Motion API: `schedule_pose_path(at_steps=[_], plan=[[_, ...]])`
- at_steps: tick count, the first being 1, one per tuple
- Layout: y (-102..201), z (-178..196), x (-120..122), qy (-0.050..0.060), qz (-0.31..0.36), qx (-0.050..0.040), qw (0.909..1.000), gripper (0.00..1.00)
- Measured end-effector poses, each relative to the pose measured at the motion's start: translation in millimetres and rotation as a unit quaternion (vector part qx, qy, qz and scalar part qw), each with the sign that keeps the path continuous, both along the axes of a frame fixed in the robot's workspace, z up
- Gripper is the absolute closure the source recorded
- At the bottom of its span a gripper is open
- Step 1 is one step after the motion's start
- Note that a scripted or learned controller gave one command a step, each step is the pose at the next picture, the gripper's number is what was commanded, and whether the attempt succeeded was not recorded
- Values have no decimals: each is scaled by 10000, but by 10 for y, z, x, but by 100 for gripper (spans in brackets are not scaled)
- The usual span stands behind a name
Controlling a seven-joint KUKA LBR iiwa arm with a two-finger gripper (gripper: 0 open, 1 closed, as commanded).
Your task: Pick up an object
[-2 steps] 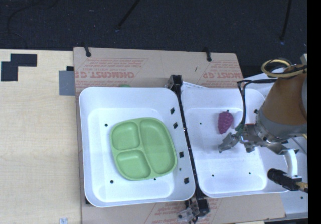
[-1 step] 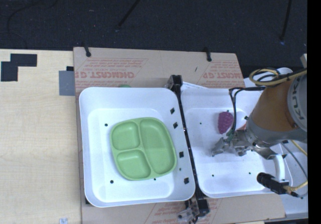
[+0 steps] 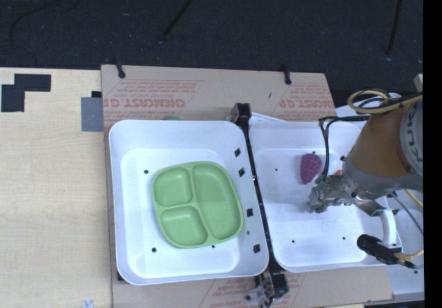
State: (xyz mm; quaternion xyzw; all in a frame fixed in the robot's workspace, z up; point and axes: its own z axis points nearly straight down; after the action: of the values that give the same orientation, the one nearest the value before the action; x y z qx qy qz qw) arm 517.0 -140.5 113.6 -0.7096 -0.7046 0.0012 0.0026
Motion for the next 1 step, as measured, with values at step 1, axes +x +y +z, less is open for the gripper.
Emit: schedule_pose_path(at_steps=[1], plan=[[43, 444, 53, -32, 40, -9, 10000, 100]])
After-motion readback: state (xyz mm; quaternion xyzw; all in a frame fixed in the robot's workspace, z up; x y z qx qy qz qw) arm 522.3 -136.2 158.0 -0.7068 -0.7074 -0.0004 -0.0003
